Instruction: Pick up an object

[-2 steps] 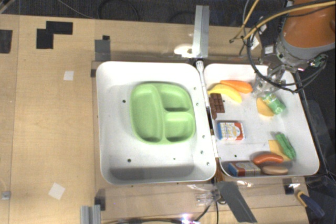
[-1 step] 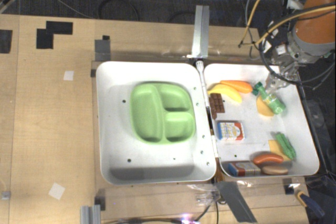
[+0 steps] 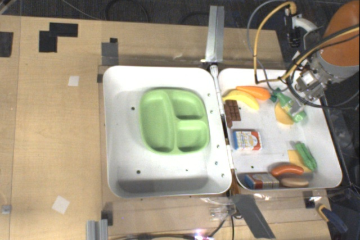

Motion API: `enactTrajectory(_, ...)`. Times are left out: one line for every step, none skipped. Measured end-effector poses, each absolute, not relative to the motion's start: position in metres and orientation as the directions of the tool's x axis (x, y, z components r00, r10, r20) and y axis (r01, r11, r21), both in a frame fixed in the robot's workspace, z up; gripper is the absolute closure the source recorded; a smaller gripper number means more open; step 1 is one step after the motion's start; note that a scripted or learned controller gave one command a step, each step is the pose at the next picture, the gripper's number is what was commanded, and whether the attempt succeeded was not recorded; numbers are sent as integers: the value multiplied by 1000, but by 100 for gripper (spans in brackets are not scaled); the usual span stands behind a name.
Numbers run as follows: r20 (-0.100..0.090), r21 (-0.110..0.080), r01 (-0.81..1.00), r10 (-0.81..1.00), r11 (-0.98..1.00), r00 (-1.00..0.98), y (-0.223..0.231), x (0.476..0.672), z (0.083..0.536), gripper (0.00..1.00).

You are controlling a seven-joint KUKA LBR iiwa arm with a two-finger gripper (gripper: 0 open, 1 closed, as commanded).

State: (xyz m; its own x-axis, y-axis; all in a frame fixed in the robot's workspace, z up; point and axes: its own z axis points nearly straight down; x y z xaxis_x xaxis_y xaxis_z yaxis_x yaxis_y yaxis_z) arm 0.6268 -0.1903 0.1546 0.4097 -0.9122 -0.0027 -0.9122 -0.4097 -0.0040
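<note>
Hand (image 3: pixel 301 97) hovers above green bottle (image 3: pixel 288 105), lying diagonally, upper-left to lower-right.

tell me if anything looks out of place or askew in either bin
Nothing looks spilled or damaged. The green divided tray sits slightly rotated in the left bin. In the right bin, the toy foods lie loosely scattered, a chocolate bar beside the banana.

Arm (image 3: pixel 343 42) cut off by right edge.
</note>
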Motion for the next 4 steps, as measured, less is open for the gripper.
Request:
enactTrajectory(-1,-4,-588,-588,-809,809,-177,634,155,100)
enactTrajectory(4,-5,-607,-607,-795,795,-205,671,190,100)
enactTrajectory(2,-3,-500,-500,-866,866,-200,671,188,100)
enactTrajectory(1,-2,-229,-229,-973,973,-204,670,159,100)
